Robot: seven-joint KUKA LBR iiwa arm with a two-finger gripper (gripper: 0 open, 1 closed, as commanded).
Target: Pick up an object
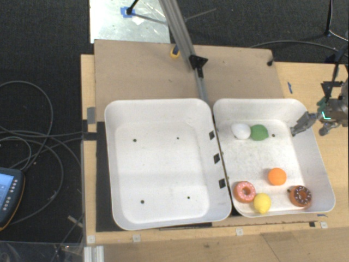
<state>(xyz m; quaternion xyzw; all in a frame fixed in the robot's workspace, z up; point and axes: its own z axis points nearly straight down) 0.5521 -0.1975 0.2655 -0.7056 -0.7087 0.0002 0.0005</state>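
Observation:
The right bin [256, 160] holds several small items. A white ball [240, 130] and a green ball [259, 132] touch each other near its back. An orange ball [277, 176] lies toward the front right. Along the front edge sit a pink frosted donut [244, 191], a yellow lemon [262, 203] and a chocolate donut [300, 196]. My gripper [312, 127] hovers over the bin's right rim, right of the green ball. It is open with nothing between its fingers; one finger [300, 125] points down-left into the bin.
The left bin [158, 157] lies beside the right one, joined by black clips [216, 157]. A grey pole [179, 26] with a black clamp slants in from the top toward the bins' seam. A tablet [8, 192] and cables lie on the floor at left.

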